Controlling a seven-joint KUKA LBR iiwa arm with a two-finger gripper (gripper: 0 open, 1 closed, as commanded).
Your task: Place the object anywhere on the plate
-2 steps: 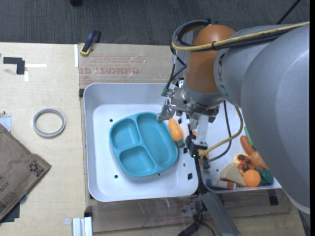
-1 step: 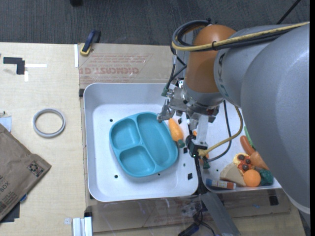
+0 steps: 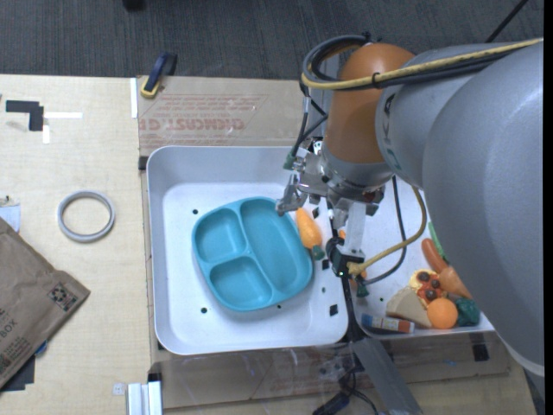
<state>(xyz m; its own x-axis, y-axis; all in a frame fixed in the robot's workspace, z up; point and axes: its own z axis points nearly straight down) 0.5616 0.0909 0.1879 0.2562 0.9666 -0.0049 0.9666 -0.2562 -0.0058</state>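
A blue divided plate [image 3: 251, 256] lies in the left white bin [image 3: 173, 258], with three compartments facing up. At its right rim hangs a small orange carrot-like toy [image 3: 307, 227] with a green tip pointing down. My gripper [image 3: 311, 225] comes down from the orange-banded wrist and is shut on that toy, one finger on each side of it. The toy sits just over the plate's right edge, between the plate and the wall dividing the bins.
The right bin [image 3: 471, 344] holds several toy foods: a carrot [image 3: 433, 256], an orange ball [image 3: 442, 313], a pale wedge [image 3: 406, 304] and a marker [image 3: 389, 323]. A tape ring [image 3: 86, 216] and a cardboard box [image 3: 26, 305] lie on the bench at left.
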